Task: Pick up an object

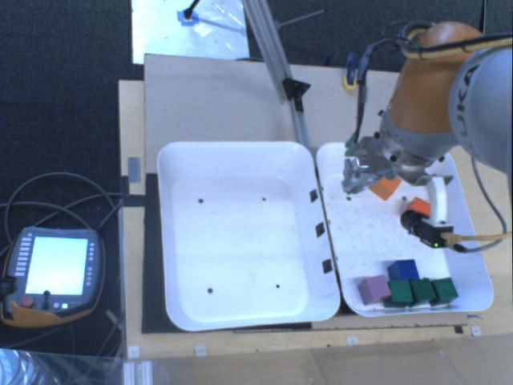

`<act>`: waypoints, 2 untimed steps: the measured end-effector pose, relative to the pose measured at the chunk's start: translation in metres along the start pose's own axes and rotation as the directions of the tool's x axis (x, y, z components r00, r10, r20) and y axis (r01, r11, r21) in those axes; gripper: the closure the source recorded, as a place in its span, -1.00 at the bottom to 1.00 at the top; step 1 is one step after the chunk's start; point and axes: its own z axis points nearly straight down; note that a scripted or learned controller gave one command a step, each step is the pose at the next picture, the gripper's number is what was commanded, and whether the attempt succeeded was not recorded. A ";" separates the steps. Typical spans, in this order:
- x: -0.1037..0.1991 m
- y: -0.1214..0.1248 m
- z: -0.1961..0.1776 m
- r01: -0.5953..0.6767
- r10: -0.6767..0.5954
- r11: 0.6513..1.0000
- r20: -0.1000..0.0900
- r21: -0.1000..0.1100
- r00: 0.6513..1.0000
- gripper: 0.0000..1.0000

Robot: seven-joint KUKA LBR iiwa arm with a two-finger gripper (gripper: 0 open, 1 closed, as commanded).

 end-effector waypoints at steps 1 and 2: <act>0.046 0.033 0.008 -0.002 0.002 1.000 0.000 -0.001 1.000 1.00; 0.102 0.054 0.021 -0.001 0.001 1.000 0.000 0.000 1.000 1.00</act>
